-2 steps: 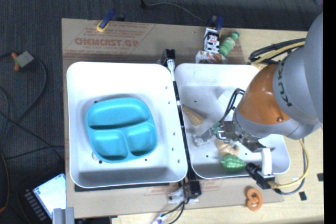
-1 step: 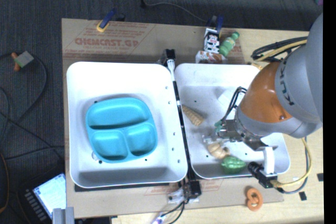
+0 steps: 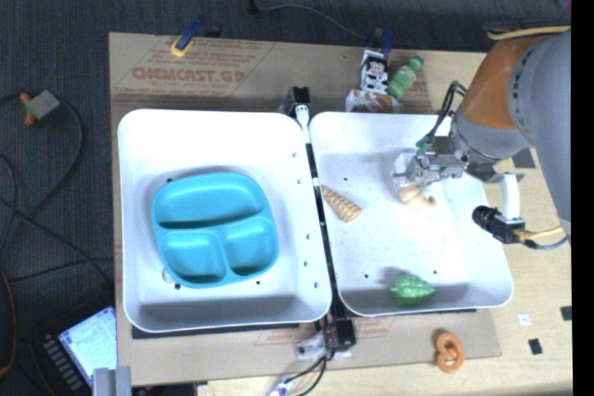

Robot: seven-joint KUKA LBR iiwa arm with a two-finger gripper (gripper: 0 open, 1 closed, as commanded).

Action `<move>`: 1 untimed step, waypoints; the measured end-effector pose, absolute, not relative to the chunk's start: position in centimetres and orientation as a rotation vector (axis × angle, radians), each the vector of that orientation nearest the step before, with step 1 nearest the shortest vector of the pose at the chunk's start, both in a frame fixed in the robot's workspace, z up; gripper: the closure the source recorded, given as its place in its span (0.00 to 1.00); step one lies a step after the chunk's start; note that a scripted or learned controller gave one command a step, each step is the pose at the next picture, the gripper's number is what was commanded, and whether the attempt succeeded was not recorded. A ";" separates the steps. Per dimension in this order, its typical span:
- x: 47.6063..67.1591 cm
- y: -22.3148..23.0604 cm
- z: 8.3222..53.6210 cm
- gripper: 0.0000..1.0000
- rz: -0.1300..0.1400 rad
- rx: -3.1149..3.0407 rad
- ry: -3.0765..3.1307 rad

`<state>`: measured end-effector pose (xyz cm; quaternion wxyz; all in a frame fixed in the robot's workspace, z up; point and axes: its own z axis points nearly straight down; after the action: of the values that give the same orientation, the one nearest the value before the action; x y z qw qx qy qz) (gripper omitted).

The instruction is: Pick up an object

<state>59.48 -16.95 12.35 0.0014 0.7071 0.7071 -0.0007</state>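
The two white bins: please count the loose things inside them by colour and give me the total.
Blue: 1, the divided tray in the left bin.
Tan: 2, the ridged cone and the small piece under the gripper, both in the right bin.
Green: 1, the lumpy item at the right bin's near edge.
Total: 4

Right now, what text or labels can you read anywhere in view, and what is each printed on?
"CHEMCAST GP", faint red print on the brown board behind the left bin; the last letters are uncertain.
Small carton behind the right bin: printing too small to read.
Nothing else legible.
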 end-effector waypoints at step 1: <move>63.9 -10.5 20.8 1.00 0.001 2.216 2.223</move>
<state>63.86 -10.54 20.85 0.0014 0.7061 0.7081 0.0002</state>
